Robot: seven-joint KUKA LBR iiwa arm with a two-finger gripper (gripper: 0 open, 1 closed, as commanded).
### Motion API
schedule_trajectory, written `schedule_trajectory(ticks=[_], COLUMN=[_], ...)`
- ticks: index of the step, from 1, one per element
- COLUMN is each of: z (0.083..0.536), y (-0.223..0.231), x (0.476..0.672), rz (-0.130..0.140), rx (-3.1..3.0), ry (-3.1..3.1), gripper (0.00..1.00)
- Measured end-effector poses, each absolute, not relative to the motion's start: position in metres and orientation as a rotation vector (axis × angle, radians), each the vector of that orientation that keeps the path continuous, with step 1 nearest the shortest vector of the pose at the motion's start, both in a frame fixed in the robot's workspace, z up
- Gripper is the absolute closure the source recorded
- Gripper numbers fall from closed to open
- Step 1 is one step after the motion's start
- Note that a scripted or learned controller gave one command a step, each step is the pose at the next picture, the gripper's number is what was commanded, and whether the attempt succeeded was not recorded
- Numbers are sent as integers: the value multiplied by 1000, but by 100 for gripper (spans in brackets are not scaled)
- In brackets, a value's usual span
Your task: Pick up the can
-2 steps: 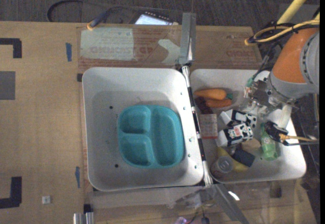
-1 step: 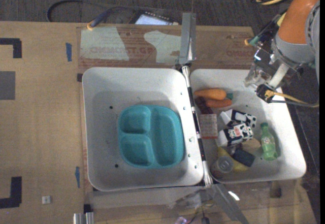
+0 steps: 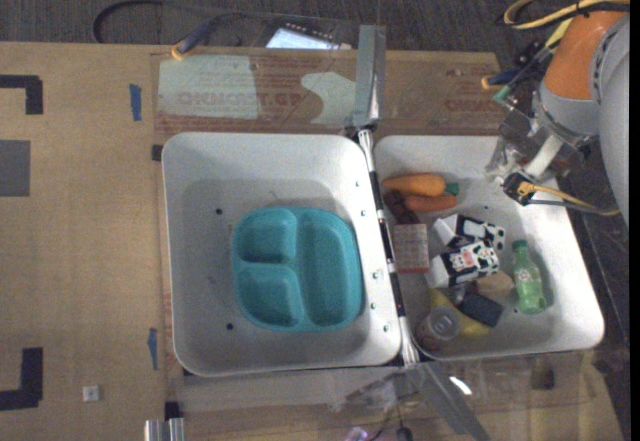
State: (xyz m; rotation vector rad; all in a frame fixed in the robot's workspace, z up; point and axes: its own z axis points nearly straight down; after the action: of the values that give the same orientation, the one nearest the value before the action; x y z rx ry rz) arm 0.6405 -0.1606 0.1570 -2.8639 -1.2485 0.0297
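Observation:
The can point(image 3: 437, 327) stands in the front left corner of the right bin point(image 3: 570, 229), its dull metal top facing up, touching a yellow banana point(image 3: 458, 316). My gripper point(image 3: 508, 161) hangs over the back right part of that bin, well away from the can and above the bin floor. Nothing shows between it and the bin.
The right bin also holds two carrots point(image 3: 420, 191), a reddish packet point(image 3: 410, 247), a cow-patterned carton point(image 3: 465, 261), a black-and-white box point(image 3: 481, 229), a green bottle point(image 3: 527, 277) and a black block point(image 3: 482, 309). A teal divided plate point(image 3: 297, 267) lies in the left bin point(image 3: 190, 229).

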Motion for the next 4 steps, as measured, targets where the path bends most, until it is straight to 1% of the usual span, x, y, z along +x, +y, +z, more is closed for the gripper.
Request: schedule_trajectory(ticks=[1, 2, 3, 4], z=[162, 114, 108, 108], y=[-160, -155, -165, -143], x=[645, 639, 640, 621], rz=[4, -24, -23, -47], rx=[-2875, -2955, -2854, -2868], ry=[-1259, -1106, -1349, -1367], gripper=[0, 0, 0, 0])
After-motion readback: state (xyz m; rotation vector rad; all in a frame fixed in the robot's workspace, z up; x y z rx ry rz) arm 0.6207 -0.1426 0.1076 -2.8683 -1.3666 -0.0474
